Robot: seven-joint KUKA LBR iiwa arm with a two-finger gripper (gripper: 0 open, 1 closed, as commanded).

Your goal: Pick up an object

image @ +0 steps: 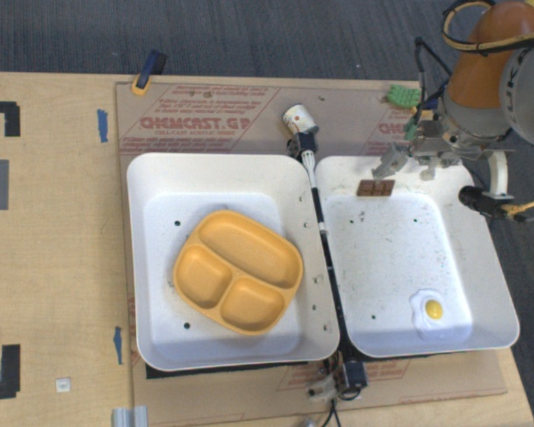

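Fried egg toy (432, 310), gripper (408, 154) over brown block (375, 188)

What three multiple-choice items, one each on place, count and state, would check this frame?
1. Where does the yellow divided plate lie?
A. left bin
B. right bin
C. on the bench
2. How many compartments does the plate have?
A. two
B. three
C. five
3. How does the fried egg toy lie?
A. in the pincer
B. on the plate
C. loose in the right bin

Key: 1 A, it rests inside the left bin. 2 B, three hollows show. 3 C, it sits near the bin's front corner, apart from the pincer.
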